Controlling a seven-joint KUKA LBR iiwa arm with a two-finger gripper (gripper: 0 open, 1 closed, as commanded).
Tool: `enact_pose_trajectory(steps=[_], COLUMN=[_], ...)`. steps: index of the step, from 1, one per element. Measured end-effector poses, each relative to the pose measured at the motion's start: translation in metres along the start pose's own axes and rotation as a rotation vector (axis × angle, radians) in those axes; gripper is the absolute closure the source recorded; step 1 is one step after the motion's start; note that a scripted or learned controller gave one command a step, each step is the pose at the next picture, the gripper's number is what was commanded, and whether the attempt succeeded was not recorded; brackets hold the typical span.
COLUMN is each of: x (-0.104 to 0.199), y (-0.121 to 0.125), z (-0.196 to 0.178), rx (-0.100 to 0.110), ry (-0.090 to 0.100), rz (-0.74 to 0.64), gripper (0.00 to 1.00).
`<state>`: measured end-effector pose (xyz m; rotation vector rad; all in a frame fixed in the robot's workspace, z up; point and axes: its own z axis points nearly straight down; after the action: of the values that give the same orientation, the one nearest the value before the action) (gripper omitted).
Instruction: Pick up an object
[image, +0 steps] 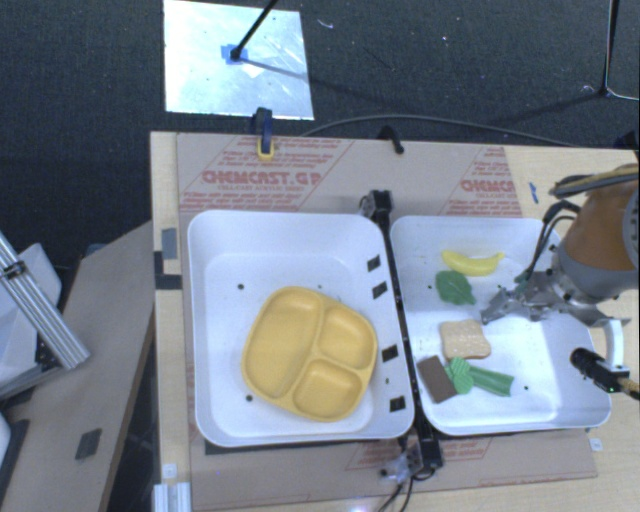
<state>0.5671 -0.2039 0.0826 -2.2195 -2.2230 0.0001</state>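
At the near edge of the right-hand shallow white bin (575, 405) a small brown rectangular block (435, 379) is noted, touching a green plastic vegetable piece with a leafy head and long stalk (478, 379) at its 3 o'clock. A tan slice of toy bread (465, 340) lies just beside both, at their 12 o'clock. Further up, a small green leafy toy (454, 288) is recorded, with a yellow toy banana (472, 262) just at its 1 o'clock. In the left-hand white bin (215, 330) a yellow plastic plate with three compartments (311, 352) is seen, sitting toward 5 o'clock of the bin centre.

The two-finger gripper (497, 308) is placed low in the right bin, at 3 o'clock of the leafy toy and 1 o'clock of the bread slice, pointing toward 9 o'clock. Nothing is seen between its fingers; whether they are spread or closed cannot be told at this scale. The grey and orange arm (600, 245) reaches in from 3 o'clock.

The step in hand is judged to be the approach to a grasp. The bread slice and the leafy toy are the nearest candidates. A single item should be selected and the fingers centred over it. The bread slice, being flat, would be better taken across its narrow edges. The cluster at the near edge should be avoided, since touching items may be dragged together.
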Motion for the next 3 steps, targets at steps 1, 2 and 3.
enact_pose_trajectory(steps=[1,2,3], x=[-0.001,0.004,0.007], y=[0.001,0.006,0.009], z=[-0.013,-0.058,-0.103], rx=[-0.005,-0.005,-0.006], ry=[-0.002,-0.002,-0.002], rz=[0.0,-0.003,-0.003], gripper=[1.0,1.0,1.0])
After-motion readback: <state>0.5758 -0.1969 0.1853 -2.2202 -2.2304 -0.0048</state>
